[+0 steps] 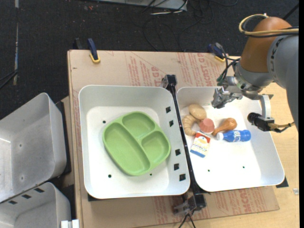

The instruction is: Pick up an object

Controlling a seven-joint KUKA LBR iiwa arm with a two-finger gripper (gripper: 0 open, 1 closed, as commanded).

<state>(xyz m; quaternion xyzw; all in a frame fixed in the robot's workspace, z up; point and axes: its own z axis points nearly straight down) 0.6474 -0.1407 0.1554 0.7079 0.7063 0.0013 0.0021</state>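
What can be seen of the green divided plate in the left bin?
The green plate is a light green, plastic-looking tray with rounded corners and three compartments, one large and two smaller. It lies flat and right side up, turned at an angle, near the middle of the left bin. It touches only the bin floor.

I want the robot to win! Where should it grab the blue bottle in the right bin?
Probably around the middle of the blue bottle, coming straight down from above. It lies on its side, long and round, with bare bin floor in front of it. The drumstick sits close behind, so one finger needs care there.
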